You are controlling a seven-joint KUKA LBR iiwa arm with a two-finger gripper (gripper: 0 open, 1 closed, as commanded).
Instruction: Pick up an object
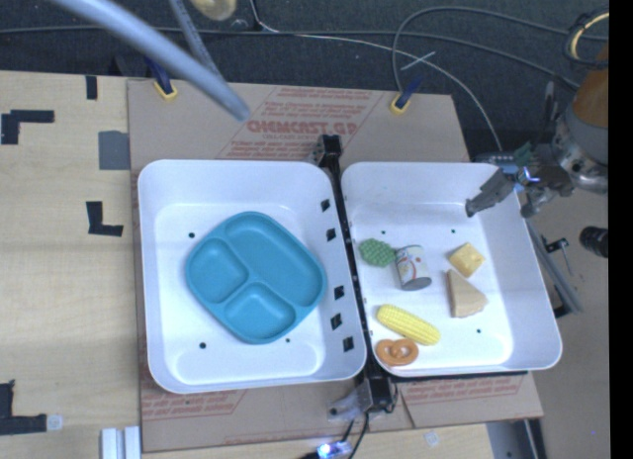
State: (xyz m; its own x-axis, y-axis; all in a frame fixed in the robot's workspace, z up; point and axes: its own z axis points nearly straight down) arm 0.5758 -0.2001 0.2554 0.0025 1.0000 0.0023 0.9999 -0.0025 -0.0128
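The right bin (514, 348) holds a green leafy toy (376, 252), a small grey can (410, 267) lying on its side, a yellow cube (467, 259), a tan wedge (465, 298), a corn cob (408, 323) and an orange pretzel (397, 351). My gripper (512, 193) hangs over the bin's upper right corner, above and to the right of the yellow cube. Its two dark fingers (487, 195) are spread apart and open, with nothing between them.
The left bin (158, 249) carries a blue divided tray (256, 276). A black divider (341, 249) with clips runs between the bins. Cables (425, 61) cross the dark surface behind. A grey pole (129, 27) slants in from the top left.
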